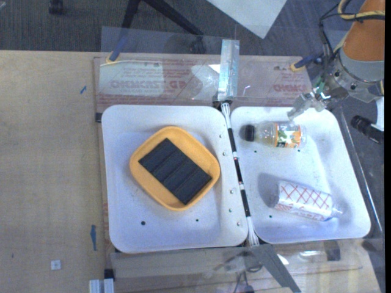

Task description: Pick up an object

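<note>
Claw [303,107] seen at 1 o'clock over right bin [354,218], spread of it cannot be told (blurred). Bottle [276,135] lying just below, tube [305,201] at 5 o'clock. Risk judged: round bottle rolled aside if pinched off-centre.

Both bins, the left bin [122,224] and the right bin [354,218], are plain white. In the left one lies a yellow-orange dish [142,174] carrying a dark slate-grey ribbed block [175,171]. In the right one, a clear bottle [275,134] has a black cap and an orange-and-green label, and a white tube [304,201] bears a red criss-cross lattice (its far end looks bluish). The arm [365,32] shows orange above grey. The bench [43,163] is pale tan wood.
</note>
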`<state>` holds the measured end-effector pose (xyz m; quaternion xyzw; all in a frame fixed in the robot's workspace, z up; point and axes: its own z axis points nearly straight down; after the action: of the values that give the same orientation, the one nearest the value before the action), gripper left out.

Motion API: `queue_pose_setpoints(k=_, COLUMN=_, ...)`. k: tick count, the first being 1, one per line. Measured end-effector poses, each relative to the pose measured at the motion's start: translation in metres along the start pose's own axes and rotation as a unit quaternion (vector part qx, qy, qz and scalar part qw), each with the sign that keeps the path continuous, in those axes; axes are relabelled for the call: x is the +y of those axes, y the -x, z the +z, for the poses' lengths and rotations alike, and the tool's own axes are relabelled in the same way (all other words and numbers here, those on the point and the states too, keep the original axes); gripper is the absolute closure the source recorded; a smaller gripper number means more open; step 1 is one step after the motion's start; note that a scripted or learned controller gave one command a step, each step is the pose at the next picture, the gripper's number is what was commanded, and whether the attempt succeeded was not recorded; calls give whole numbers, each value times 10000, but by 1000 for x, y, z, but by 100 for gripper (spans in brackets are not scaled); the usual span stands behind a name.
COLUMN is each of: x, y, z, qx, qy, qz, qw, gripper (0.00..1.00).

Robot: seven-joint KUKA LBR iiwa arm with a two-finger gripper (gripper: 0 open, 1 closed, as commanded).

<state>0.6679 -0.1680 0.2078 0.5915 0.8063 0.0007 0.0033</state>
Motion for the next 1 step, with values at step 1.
queue_pose_setpoints(k=1, x=-32, y=-18, z=-23, qx=20, qy=-15, qz=-1030, qw=9947, gripper=0)
